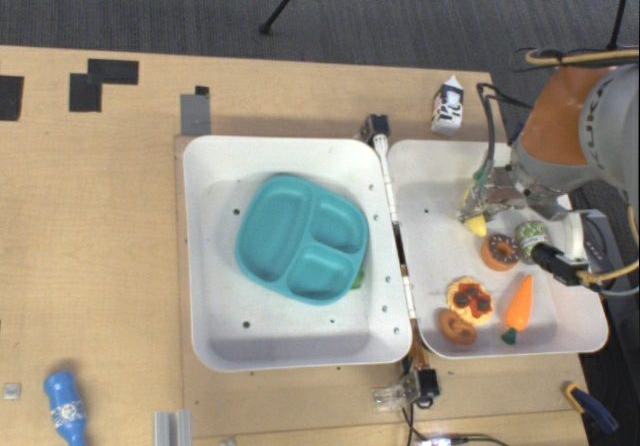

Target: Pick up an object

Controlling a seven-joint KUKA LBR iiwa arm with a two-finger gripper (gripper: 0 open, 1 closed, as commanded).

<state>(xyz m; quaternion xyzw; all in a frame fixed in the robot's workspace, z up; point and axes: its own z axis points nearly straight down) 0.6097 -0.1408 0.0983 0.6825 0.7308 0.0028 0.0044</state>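
Observation:
My gripper [487, 202] hangs low over the upper part of the right bin [430, 234], reaching in from the right. A small yellow piece [477, 225] lies just below it, close to or touching its tip. To the lower right sit a brown donut [499, 251] and a small green-and-white item [530, 234]. An orange carrot [518, 304], a little pizza [470, 297] and an orange-brown piece [458, 328] lie near the bin's front. Nothing is visibly held.
The left bin [215, 334] holds a teal divided plate [303, 237]. A small milk carton [448, 104] stands on the bench behind the right bin. A blue object [65, 406] lies at the bench's front left. Cables hang beside the arm.

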